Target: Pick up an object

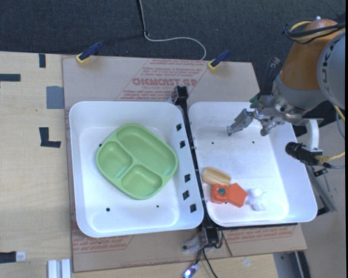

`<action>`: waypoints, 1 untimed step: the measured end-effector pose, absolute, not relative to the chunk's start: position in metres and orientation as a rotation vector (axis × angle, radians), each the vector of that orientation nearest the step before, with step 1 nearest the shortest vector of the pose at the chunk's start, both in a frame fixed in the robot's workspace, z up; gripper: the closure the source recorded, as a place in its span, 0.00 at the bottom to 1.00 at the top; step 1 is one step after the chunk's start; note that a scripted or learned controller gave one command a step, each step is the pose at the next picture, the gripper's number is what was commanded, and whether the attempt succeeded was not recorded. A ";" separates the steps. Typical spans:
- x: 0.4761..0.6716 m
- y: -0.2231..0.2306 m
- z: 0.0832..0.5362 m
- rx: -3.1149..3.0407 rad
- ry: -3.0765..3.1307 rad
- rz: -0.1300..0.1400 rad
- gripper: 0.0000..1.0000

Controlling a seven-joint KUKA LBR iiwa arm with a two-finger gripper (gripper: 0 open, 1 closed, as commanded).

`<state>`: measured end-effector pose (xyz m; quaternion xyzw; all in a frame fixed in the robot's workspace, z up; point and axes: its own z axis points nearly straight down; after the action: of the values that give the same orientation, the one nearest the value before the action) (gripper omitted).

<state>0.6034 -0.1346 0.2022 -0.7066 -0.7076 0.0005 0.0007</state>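
Hovering spread-fingered, tool (pixel 250 126) grasps nothing; orange toy (pixel 229 194) lies well apart (near rim).

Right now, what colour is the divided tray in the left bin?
Light green, plain with no pattern. The divided tray lies in the left bin; the camera view shows it clearly.

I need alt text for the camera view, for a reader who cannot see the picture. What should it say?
A grey and orange robot arm holds its open gripper above the right white bin, with nothing between its fingers. Near that bin's front lie a tan bun-shaped toy, an orange toy and a small white object. The left white bin holds a green divided plate.
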 end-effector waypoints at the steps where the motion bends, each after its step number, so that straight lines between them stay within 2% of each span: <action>1: 0.629 -0.074 0.343 -2.219 -2.239 -0.015 0.00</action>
<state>0.6288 -0.0739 0.3433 -0.7039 -0.7103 -0.0049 -0.0053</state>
